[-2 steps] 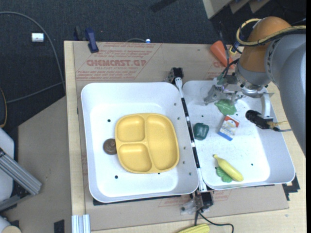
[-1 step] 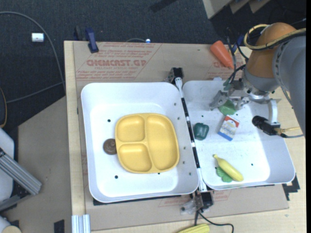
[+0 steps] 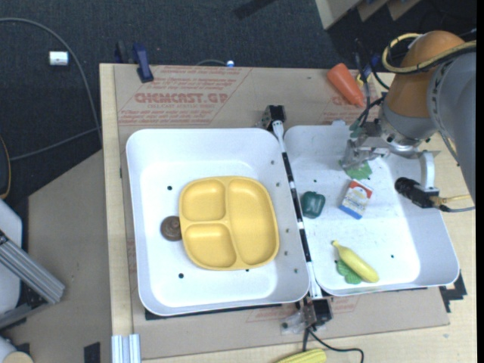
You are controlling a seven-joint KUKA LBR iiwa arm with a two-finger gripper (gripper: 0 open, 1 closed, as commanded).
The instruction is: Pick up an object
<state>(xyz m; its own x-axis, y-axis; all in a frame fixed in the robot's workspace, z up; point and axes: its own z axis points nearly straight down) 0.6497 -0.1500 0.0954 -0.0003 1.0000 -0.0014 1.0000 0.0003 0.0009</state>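
"CHEMCAST GP" on bench board

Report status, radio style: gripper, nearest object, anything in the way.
Gripper low in right bin, over small green object. Nothing seen held. Small carton just beside it.

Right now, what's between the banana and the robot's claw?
In the camera view, a small red, white and blue carton lies between the banana and the gripper, in the right bin.

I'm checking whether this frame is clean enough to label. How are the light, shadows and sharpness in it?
Camera view: light is even and soft, with no harsh glare on the left bin or right bin; the yellow divided plate casts only a faint shadow; the banana and small carton read clearly; the gripper is dim and slightly soft, so fine detail there is lost.
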